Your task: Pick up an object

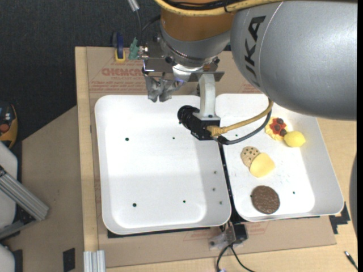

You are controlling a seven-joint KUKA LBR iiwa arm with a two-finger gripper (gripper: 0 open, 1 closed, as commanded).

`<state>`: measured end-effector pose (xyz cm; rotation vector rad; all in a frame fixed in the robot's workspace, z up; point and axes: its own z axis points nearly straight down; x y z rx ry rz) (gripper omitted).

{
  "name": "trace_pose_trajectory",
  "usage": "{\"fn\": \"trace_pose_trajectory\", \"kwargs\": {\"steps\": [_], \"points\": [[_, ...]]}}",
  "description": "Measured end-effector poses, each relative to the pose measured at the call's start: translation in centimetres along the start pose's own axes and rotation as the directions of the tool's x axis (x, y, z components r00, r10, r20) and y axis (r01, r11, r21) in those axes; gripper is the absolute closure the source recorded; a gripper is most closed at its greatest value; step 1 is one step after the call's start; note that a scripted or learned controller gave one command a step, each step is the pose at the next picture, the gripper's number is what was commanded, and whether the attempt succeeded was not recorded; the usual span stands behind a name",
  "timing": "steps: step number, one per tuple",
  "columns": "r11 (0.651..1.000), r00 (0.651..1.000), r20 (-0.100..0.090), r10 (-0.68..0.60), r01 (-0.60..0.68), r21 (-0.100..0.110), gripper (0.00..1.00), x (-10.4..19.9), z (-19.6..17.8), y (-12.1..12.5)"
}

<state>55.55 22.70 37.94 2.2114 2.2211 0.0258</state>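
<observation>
Camera view: your gripper (160, 91) is hovering over the left bin (113, 169), can't tell its state, while the cookie (265, 199) is sitting way off right.

Board: you see a brown cardboard sheet (85, 169) lying under both bins, with red print along its far edge.
Clips: a blue-and-yellow clip (119, 47) and a green one (134, 49) sit side by side at the board's far-left edge.
Rail: a grey metal extrusion (22, 194) runs aslant at your left edge.
Floor: a dark carpet (51, 16) lies beyond the board.
Plug: a small black connector (238, 232) with its cable lies at the board's near edge.
</observation>
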Motion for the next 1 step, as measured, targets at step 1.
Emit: {"fn": "trace_pose_trajectory", "kwargs": {"steps": [1], "points": [[1.000,1.000,0.009,0.007,-0.007,0.024,1.00,-2.43,7.18,-0.45]]}}
